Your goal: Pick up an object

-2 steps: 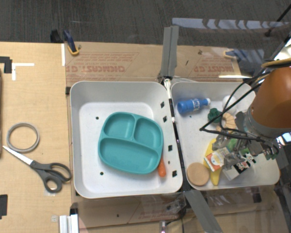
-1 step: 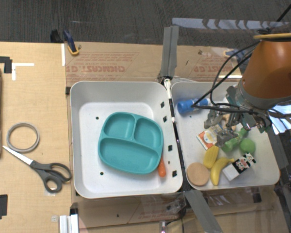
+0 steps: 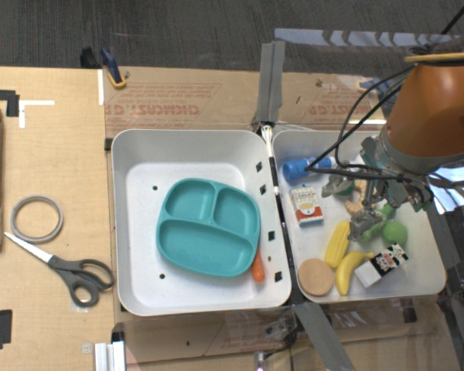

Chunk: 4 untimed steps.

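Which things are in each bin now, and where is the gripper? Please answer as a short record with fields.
left bin: teal divided plate; small orange carrot beside the plate's right edge
right bin: blue object, small carton, corn cob, banana, round tan disc, green ball, black and white block
gripper: over the right bin, near the corn cob and green ball
held object: none visible
bench, left of the bins: scissors, tape roll
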### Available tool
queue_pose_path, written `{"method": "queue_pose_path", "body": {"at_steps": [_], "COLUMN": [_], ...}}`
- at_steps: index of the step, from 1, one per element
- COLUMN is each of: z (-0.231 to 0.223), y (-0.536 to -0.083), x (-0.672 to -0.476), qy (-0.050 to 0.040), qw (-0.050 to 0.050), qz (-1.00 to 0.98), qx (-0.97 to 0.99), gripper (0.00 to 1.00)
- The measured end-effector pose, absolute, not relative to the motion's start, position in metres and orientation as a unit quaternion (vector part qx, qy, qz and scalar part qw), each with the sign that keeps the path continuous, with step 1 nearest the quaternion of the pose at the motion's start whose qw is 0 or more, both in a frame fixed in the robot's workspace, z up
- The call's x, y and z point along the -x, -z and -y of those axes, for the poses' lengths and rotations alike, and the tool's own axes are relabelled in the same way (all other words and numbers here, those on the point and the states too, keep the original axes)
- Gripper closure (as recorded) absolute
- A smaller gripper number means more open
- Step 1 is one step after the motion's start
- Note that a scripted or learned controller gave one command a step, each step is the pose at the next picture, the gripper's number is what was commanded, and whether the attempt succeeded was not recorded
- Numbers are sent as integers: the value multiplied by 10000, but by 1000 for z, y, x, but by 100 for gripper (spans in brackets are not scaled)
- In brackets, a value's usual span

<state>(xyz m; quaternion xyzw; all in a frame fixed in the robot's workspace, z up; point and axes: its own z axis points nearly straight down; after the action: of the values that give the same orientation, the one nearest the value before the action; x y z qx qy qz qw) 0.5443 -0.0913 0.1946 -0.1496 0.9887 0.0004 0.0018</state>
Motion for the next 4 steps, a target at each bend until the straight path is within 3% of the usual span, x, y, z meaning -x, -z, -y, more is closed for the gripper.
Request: {"method": "queue_pose_path", "body": {"at_steps": [1,2,3,4], "z": [103,102,101,85], "y": [-92,-101,-110,-193], "x": [-516,-517,-518,-580], "qy": [-4,-2,0,0], "qw": [9,23,37,26], "qz": [-9855,-9852,-9850,-9894], "qx": [1699,1715,1724,1453], "gripper": [0,100,100,100]}}
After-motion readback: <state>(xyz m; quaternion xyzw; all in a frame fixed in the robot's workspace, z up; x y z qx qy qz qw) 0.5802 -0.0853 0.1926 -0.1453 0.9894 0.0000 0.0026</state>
